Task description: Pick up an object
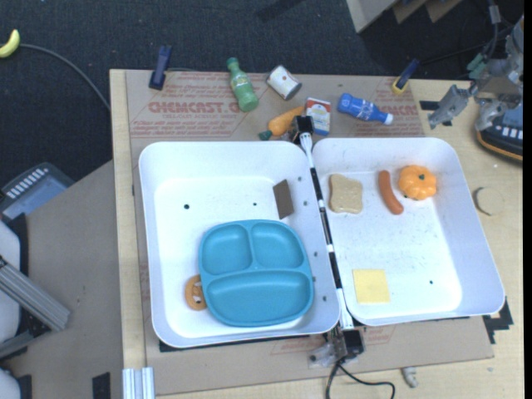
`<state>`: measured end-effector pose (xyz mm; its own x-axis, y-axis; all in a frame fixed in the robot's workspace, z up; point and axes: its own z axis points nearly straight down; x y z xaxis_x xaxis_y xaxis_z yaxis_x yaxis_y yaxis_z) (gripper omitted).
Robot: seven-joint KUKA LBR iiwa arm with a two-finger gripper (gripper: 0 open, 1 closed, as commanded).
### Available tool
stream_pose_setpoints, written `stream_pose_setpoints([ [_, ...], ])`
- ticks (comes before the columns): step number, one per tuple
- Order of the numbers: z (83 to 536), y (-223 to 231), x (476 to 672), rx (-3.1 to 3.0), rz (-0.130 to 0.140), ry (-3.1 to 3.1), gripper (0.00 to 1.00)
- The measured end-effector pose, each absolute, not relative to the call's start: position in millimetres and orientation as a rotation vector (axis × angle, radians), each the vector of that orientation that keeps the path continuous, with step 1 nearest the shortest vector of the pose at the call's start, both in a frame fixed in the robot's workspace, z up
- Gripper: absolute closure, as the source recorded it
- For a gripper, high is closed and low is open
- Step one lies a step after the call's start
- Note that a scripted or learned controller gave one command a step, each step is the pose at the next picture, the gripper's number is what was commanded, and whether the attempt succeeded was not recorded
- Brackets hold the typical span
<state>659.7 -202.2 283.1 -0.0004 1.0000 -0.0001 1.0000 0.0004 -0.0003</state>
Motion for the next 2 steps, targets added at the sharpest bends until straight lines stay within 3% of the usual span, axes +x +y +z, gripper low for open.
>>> stream_pose_setpoints([
  [1,112,-195,644.1,-2.227,-0.007,-2.230,0.00],
  [2,97,-142,626.4,-2.243,-0.016,-2.243,0.00],
])
